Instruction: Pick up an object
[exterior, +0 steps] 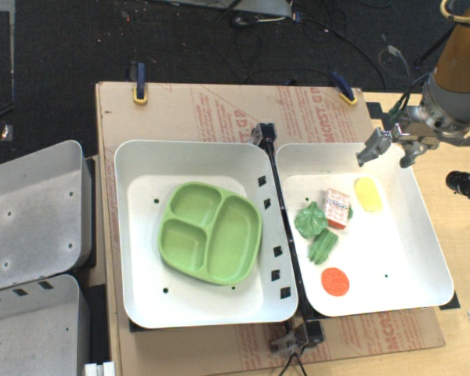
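Jaws: spread apart, nothing between them, poised over the far rim of the right bin. Nearest item below: yellow oval piece. Just beside it, a red-and-white packet, touching a green leafy toy; a smaller green piece adjoins. An orange-red disc lies apart, nearer the front. Left bin: one green three-compartment plate. Tabletop: cardboard-covered.

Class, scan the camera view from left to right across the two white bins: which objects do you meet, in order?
Green divided tray → green leafy pieces → red and white packet → yellow piece → gripper above the right bin's far edge. The orange disc overlaps these, so it is left out.
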Tool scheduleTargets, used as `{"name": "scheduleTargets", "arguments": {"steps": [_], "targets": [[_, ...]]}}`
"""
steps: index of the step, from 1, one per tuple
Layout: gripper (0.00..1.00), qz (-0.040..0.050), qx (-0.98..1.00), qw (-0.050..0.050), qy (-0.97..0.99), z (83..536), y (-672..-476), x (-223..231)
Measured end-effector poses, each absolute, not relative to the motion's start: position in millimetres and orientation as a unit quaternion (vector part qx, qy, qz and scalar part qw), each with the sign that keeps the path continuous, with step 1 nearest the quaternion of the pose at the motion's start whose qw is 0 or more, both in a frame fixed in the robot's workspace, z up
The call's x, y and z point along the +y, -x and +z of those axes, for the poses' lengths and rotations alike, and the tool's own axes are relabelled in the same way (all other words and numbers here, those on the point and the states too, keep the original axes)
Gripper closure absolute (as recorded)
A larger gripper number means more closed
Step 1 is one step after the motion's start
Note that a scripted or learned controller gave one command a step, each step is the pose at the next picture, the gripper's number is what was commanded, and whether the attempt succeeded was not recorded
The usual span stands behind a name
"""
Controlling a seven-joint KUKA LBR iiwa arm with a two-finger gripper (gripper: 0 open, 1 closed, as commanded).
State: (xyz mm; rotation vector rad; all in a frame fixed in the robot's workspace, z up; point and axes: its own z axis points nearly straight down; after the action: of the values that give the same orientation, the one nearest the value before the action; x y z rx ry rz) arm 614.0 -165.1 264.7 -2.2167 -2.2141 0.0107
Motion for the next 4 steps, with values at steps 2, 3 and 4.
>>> {"name": "scheduleTargets", "arguments": {"steps": [2,3,4], "targets": [[0.0,0.0013,-0.707,0.001,0.707,227.9,-613.7,-164.2],[0.0,0.0015,-0.706,0.002,0.708,175.2,-612.1,-174.2],[0.0,0.0015,-0.706,0.002,0.708,118.1,-602.3,-177.6]]}}
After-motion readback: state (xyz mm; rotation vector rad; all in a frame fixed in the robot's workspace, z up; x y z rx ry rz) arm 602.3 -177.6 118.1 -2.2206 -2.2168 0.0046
